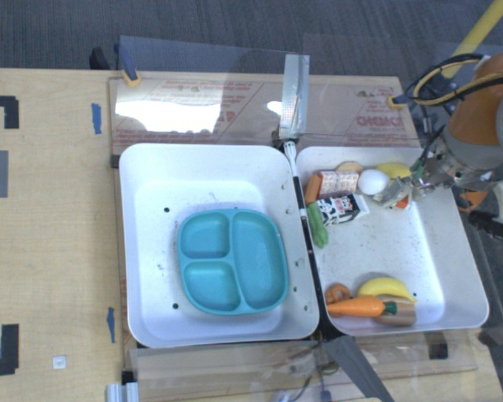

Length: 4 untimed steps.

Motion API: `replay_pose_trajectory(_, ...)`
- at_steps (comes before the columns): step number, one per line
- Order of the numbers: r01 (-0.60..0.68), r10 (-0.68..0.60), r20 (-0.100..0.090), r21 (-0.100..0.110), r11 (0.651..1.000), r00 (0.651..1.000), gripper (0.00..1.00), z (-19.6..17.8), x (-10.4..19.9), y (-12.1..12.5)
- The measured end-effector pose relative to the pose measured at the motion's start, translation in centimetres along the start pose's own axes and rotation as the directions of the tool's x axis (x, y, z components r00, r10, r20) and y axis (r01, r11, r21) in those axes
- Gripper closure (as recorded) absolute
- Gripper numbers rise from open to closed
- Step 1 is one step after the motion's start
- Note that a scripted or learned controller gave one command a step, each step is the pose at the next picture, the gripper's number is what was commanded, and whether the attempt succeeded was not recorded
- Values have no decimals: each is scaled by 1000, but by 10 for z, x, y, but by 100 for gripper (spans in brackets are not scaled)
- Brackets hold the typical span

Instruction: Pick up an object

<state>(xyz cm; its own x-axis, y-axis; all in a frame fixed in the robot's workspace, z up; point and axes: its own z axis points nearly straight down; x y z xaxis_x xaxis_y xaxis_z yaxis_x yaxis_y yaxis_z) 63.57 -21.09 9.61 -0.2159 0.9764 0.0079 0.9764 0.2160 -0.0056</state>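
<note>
My pincer (400, 193) sits low in the right bin's (453, 300) far corner beside the egg (371, 182), likely lining up a grab; its state, I can't tell.

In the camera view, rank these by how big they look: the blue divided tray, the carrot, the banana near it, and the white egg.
Largest to smallest:
1. Blue divided tray, by far.
2. Carrot.
3. Banana; it looks close to the carrot, and the carrot hides its lower edge, so this order is unsure.
4. White egg.
</note>
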Motion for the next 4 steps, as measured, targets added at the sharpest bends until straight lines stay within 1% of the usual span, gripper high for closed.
replay_pose_trajectory(1, 220, -220, 15, -14, 975, 975, 100, -87, 69, 50)
replay_pose_trajectory(2, 68, -68, 7, -6, 998, 998, 100, -89, 119, 46)
replay_pose_trajectory(3, 67, -67, 8, -5, 998, 998, 0, -89, 118, 45)
replay_pose_trajectory(4, 151, -151, 6, 1, 988, 988, 0, 11, 60, 44)
